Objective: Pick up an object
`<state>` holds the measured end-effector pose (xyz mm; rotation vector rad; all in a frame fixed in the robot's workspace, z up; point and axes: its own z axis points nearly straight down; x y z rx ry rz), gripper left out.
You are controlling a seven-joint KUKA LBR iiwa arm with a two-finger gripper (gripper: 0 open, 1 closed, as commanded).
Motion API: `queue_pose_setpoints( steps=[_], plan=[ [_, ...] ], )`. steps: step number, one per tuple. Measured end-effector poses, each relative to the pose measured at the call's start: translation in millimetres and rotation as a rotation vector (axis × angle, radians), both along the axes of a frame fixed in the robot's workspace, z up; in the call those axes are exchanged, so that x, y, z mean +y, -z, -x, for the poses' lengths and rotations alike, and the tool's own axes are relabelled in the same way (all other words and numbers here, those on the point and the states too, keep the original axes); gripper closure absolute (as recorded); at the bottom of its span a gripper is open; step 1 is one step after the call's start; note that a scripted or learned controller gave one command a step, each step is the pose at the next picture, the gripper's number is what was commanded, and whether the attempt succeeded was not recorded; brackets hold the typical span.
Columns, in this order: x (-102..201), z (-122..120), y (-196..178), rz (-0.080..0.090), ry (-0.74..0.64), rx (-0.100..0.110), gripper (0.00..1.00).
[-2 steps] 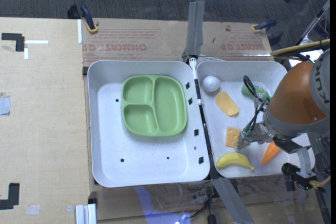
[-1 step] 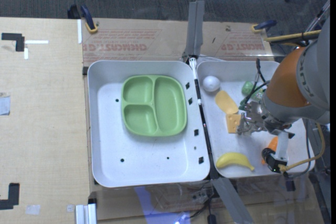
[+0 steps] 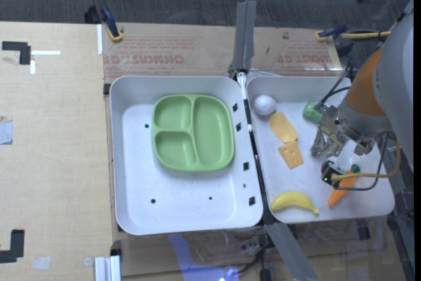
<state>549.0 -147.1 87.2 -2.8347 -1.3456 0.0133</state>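
Reaching in from the right, the arm [image 3: 378,85] is seen over the right bin [image 3: 368,207], its gripper [image 3: 322,145] low near the bin floor; whether it is wide or narrow cannot be told. Just left of it lie a cheese slice [image 3: 291,155] and a yellow piece [image 3: 283,127]. A white ball [image 3: 264,104], a banana [image 3: 294,202], a carrot [image 3: 337,195] and a green object [image 3: 311,111] share that bin. A green divided plate [image 3: 193,132] is set in the left bin [image 3: 131,194].

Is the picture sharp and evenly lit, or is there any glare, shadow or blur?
Camera view: light is soft and even; the green divided plate and banana look fairly sharp. The left bin casts only faint shadows at its walls. The gripper area is slightly soft, and the arm's grey body at the right edge is blurred.
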Motion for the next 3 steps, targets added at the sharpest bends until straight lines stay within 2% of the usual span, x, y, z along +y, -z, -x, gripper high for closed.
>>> queue_pose_setpoints(
  steps=[1, 2, 3],
  plan=[
    [18, -26, 0, 0.005, 0.478, 0.001, 1.0],
    [37, -98, -30, 0.007, 0.672, -0.001, 1.0],
    [48, -22, 0, 0.006, 0.683, 0.001, 1.0]
  ],
)
